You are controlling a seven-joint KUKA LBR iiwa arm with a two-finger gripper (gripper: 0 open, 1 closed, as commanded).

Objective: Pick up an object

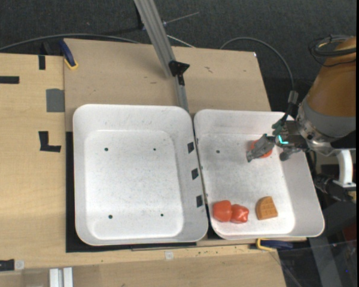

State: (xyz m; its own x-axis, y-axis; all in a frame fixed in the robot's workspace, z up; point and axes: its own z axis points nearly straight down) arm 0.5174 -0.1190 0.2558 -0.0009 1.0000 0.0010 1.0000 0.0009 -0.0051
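Claw [264, 150] positioned over right bin [299, 178], clamped on small orange-red object [264, 147]. Two red pieces [230, 211] and tan block [266, 208] near front wall.

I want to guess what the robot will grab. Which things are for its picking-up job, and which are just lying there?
For the job:
- gripper, over the right bin
- orange thing at the gripper
- two red things
- tan thing

Just lying about:
- left bin
- metal pole
- blue clamp
- black tape marks on the bench
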